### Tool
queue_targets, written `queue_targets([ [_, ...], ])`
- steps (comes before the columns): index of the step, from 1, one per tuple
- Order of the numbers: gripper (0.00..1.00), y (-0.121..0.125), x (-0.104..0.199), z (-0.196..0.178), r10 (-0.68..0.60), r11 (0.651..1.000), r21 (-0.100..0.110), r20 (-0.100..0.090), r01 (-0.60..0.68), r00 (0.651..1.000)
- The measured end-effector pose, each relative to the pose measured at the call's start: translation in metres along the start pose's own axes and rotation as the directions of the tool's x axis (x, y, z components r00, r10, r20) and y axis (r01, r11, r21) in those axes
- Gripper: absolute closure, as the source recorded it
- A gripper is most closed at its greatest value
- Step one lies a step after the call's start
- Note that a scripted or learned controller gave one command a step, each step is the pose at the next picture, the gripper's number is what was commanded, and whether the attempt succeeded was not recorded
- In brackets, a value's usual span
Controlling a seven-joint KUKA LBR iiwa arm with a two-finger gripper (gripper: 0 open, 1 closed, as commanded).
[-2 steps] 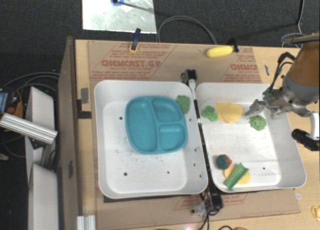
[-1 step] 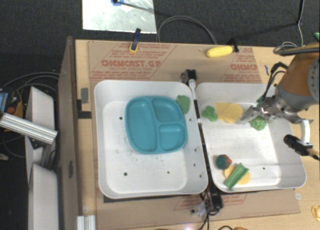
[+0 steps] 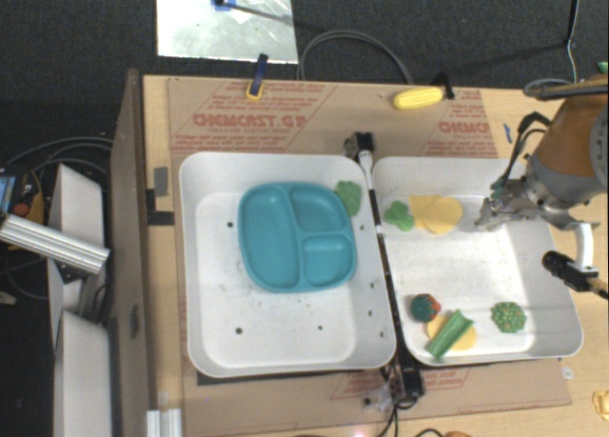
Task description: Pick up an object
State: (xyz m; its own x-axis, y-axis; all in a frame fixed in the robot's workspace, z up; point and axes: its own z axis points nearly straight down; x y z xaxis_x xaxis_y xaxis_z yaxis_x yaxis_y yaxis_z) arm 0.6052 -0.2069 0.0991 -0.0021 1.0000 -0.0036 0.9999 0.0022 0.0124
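My gripper (image 3: 492, 211) hangs over the far right part of the right bin (image 3: 552, 340), just right of a flat yellow piece (image 3: 440, 213). Nothing shows between its tips. A small green piece (image 3: 399, 217) lies against the yellow one's left side. Near the bin's front lie a red and green ball (image 3: 423, 307), a green and yellow stick (image 3: 448, 333) and a round green knobbly piece (image 3: 508, 316). The grey arm with its orange band (image 3: 576, 145) comes in from the right.
The left bin (image 3: 205, 330) holds a blue divided plate (image 3: 295, 237) with a green leafy piece (image 3: 349, 196) at its far right corner. A yellow object (image 3: 417, 97) lies on the cardboard behind the bins. A ridge (image 3: 383, 264) separates the two bins.
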Motion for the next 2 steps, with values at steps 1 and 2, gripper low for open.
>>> queue_targets([
  [1,1.00,0.0091,0.0474,-0.0401,-0.006,1.000,0.006,-0.004,0.006,1.000],
  [2,0.00,0.0075,0.0443,-0.0377,-0.001,1.000,0.009,-0.003,0.002,1.000],
])
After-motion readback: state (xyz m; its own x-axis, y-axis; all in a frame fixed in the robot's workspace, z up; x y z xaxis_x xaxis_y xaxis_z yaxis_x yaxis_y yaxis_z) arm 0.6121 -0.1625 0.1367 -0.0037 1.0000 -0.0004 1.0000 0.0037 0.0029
